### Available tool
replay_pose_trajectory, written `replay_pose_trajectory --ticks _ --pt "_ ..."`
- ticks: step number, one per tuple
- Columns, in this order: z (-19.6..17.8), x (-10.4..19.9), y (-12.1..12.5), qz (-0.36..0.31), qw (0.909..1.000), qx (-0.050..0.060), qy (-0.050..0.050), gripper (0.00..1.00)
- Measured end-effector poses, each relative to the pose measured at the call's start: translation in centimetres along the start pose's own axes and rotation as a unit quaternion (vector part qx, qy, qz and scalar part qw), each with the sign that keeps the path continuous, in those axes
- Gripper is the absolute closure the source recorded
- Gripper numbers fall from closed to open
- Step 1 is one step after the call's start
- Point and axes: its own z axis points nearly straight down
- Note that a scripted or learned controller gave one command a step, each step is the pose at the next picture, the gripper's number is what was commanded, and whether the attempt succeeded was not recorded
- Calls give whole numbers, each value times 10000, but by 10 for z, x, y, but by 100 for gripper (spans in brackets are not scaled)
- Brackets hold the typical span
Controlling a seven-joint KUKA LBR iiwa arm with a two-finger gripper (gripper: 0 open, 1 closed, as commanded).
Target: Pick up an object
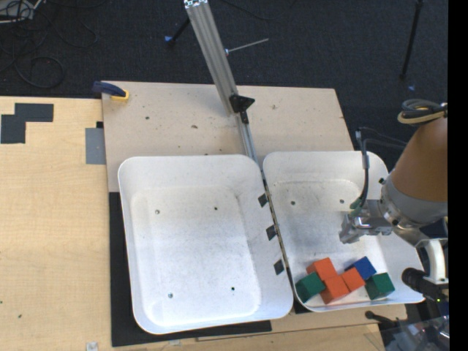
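Observation:
Several small blocks lie in the near corner of the right bin [314, 189]: an orange L-shaped block [330, 276], a second orange block [353, 278], a blue block [364, 267], a green block [311, 287] at the left and another green block [379, 286] at the right. My gripper [356, 230] hangs over the right bin's right side, just above and behind the cluster. Nothing shows between its fingers.
The left bin [190, 247] sits beside the right one, joined by black clips along the shared wall. A slanted aluminium rail [217, 57] rises behind the bins. The arm's orange band [428, 163] is at the right edge.

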Motion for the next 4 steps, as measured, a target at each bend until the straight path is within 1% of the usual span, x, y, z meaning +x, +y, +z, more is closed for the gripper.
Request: replay_pose_trajectory --ticks 1,2,3,4 --pt "-21 -1 1 -36 10000 9 1 100" --pt "-19 54 9 -64 10000 21 14 100" --pt "-31 101 30 -62 10000 18 10 100" --pt "-27 149 57 -57 10000 23 9 100"
